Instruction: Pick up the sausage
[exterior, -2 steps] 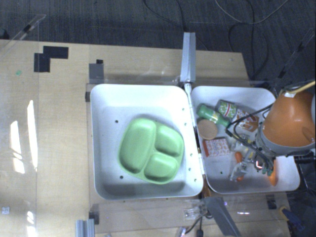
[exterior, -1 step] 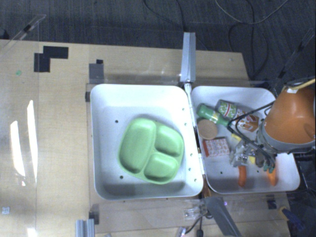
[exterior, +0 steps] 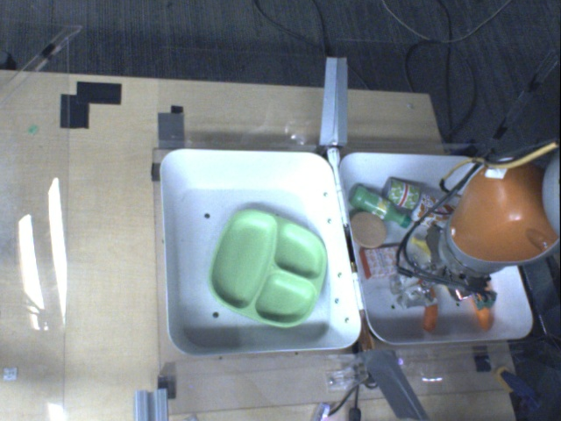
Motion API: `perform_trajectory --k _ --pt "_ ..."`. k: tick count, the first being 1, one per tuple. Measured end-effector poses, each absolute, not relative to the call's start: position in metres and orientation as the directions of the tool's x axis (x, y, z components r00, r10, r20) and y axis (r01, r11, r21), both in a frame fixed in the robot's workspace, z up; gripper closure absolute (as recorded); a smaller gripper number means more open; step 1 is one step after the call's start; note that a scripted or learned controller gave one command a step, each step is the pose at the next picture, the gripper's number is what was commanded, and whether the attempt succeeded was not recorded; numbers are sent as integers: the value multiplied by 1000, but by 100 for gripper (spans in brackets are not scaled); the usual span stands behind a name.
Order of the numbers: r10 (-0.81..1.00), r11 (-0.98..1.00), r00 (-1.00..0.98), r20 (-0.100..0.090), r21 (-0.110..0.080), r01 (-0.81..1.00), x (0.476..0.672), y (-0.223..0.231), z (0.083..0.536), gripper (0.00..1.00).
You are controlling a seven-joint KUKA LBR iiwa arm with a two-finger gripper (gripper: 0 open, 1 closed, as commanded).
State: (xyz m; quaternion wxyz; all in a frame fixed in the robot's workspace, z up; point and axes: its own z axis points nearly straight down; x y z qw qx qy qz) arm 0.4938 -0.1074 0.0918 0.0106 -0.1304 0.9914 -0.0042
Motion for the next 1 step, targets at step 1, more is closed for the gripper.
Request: perform_trajectory --k 1 --pt "-259 966 -966 -21 -9 -259 494 -106 91 0"
